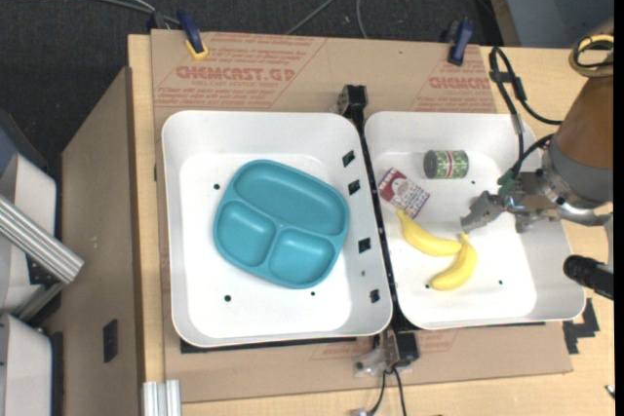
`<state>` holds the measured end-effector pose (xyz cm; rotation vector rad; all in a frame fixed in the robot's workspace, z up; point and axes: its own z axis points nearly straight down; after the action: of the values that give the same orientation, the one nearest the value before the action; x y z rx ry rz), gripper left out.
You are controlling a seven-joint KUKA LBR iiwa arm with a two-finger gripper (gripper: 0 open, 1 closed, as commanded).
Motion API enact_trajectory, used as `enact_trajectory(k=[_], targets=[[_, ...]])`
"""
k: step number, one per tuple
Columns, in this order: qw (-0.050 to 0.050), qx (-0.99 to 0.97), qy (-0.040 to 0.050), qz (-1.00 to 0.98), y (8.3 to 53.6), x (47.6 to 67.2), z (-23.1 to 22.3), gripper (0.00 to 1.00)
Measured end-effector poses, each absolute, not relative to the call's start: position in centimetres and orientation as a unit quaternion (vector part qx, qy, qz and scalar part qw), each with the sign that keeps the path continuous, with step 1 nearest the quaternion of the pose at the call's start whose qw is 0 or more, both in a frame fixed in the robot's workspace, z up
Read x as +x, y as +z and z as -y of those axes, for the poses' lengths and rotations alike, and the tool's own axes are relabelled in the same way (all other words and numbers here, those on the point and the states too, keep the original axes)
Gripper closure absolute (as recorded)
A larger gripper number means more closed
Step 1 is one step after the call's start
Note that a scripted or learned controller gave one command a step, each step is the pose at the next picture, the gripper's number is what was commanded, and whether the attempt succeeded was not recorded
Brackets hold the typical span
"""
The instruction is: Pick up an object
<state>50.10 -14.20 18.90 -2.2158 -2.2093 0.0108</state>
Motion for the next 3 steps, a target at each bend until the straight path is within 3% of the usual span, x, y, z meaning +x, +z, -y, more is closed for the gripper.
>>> enact_trajectory(k=[1, 3], targets=[[0.001, -0.707, 0.0001, 0.707, 19.5, 50.4, 14.2, 0.00], [0.004, -0.707, 0.0012, 0.707, 10.7, 50.2, 13.5, 0.00]])
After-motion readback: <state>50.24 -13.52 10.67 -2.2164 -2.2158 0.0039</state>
